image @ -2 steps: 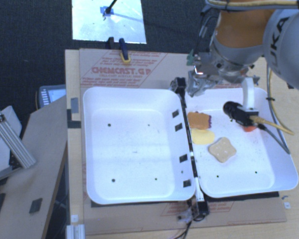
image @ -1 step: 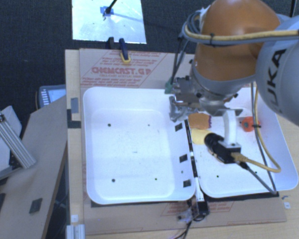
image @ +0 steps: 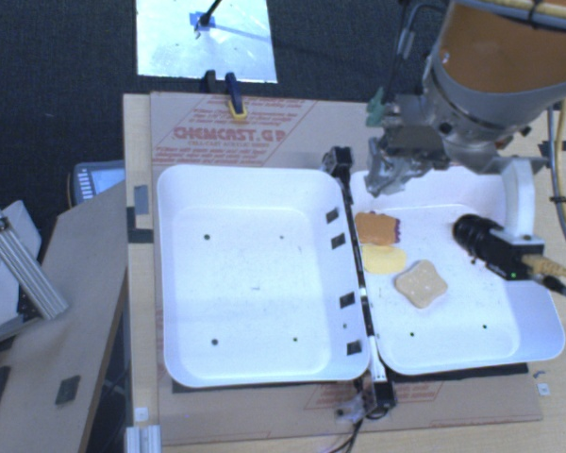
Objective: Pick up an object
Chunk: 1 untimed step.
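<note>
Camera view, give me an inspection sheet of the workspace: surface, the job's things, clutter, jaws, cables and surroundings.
Surface: left bin and right bin, both white, side by side on printed cardboard.
Job's things: orange slice, yellow disc and tan bread slice, all in the right bin's left half.
Clutter: nothing seen.
Jaws: over the right bin's far left corner, just beyond the orange slice.
Cables: bundle along the arm; thin wires at the near edge between the bins.
Surroundings: shiny metal plate beyond the bins, yellow clamp, dark floor.
</note>
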{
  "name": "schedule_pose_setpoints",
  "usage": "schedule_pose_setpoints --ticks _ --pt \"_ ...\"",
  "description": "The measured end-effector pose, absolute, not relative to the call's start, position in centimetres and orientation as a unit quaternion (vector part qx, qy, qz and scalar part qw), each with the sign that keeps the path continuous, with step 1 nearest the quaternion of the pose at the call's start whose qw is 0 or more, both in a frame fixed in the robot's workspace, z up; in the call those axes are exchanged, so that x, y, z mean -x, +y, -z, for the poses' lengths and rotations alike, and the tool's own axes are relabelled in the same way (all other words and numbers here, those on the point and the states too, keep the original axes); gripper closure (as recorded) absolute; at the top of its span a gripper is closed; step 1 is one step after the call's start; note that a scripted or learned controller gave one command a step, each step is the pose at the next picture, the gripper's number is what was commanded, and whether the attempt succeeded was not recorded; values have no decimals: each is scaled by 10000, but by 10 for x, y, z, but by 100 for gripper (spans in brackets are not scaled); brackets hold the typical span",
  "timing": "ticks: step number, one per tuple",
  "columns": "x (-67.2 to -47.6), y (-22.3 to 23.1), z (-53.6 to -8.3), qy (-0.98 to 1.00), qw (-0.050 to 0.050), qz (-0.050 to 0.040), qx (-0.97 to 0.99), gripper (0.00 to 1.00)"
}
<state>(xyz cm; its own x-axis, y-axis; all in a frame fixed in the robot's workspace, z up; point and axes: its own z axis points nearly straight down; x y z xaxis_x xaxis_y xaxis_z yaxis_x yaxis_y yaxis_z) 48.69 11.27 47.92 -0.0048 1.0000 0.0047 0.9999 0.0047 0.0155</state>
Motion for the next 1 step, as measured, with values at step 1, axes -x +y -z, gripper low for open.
schedule_pose_setpoints --ticks 1 --pt "-535 178 -471 7101 8 -22 -7041 100"
